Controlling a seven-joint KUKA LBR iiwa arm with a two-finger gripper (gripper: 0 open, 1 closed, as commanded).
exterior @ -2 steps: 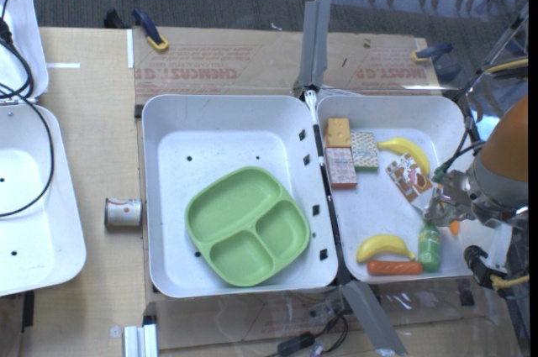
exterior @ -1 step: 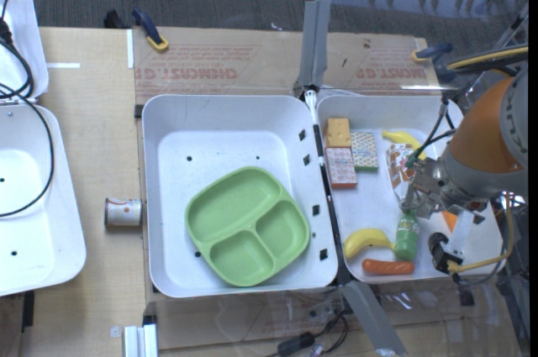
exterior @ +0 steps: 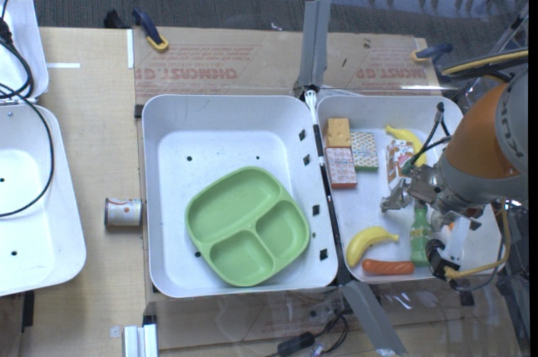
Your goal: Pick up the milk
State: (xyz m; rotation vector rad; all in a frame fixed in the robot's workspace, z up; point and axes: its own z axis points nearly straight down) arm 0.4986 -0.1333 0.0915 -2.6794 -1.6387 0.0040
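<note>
**Hovering over the right bin, milk not made out**

Looking down from my feed, I see the broad tan cardboard-covered surface [exterior: 92,95] carrying two shallow white plastic bins side by side. The left white bin [exterior: 168,137] holds a light green three-compartment plastic plate [exterior: 247,226], lying flat toward its front. The right white bin [exterior: 370,103] holds the small items. The grey arm with the orange band [exterior: 483,141] reaches in from the right and hangs over that bin's right half, covering part of it.

Beneath the wrist sits the claw [exterior: 402,197]; I cannot tell from this angle how it stands, nor whether anything is in it. Just beside it stands a green plastic bottle [exterior: 419,234]. A yellow banana [exterior: 371,242] lies at the front of the bin, with a red-orange sausage-shaped piece [exterior: 387,267] just below it. A second yellow banana [exterior: 405,137] lies near the back, beside a white patterned packet [exterior: 398,160]. Further left are a speckled flat box [exterior: 364,150], a pink patterned box [exterior: 340,166] and an orange-tan block [exterior: 338,131].

I cannot say which item is the milk.
</note>
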